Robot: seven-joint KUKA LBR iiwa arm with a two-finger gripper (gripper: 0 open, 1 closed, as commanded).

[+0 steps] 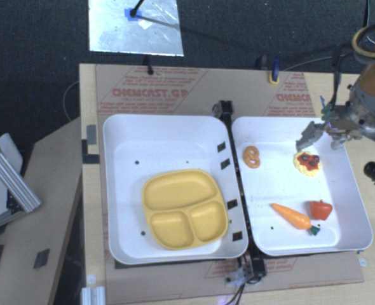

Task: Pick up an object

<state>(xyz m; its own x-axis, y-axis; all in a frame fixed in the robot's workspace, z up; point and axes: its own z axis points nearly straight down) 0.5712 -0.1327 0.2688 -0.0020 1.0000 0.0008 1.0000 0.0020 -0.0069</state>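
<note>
The right bin (353,196) holds a pretzel (252,156), a small yellow pastry with red topping (307,162), an orange carrot (292,216) and a red pepper (320,210). My gripper (322,136) hangs over the bin's far right part, just above and behind the pastry. Its two fingers (309,135) are spread apart with nothing between them. The arm comes in from the right edge.
The left bin (121,170) holds a yellow divided tray (184,207). Black clips run along the seam between the bins (232,176). A cardboard sheet (149,91) lies under both bins, and a shiny metal plate (135,18) lies behind.
</note>
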